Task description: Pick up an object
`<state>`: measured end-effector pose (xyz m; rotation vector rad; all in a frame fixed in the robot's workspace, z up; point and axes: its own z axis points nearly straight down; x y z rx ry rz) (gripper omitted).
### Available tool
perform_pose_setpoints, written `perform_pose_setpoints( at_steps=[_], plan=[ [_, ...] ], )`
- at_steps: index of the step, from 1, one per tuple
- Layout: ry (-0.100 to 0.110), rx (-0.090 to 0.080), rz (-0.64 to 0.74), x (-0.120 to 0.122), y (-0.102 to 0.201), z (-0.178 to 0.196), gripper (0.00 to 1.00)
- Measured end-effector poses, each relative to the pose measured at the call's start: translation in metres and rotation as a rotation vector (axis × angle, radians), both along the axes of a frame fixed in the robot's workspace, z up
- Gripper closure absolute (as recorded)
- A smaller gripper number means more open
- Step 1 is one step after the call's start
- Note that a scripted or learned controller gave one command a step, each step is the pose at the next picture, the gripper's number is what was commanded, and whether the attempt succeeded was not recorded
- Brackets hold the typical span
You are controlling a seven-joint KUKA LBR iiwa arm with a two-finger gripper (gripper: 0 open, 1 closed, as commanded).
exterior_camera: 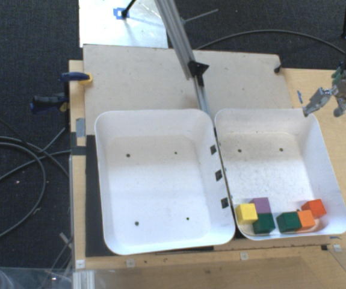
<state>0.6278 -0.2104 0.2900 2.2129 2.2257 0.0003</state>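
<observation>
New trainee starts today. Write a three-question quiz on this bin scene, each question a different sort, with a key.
1. True or false: the small yellow cube lies in the right shallow white bin.
2. Which block touches the near-right corner area? A) small orange block B) blue ball C) red cup
3. Fill in: the gripper hangs above the right bin's far ____ corner.

Key: 1 true; 2 A; 3 right.

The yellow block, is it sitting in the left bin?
No, the yellow block lies in the right bin, at its near edge beside the purple block and a green block.
</observation>
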Motion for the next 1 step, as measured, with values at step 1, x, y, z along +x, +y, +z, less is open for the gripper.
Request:
perform_pose_setpoints(
  at_steps=[1],
  plan=[
    [0.012, 0.005, -0.007, -0.0837, 0.0038, -0.0776, 0.0]
  ],
)
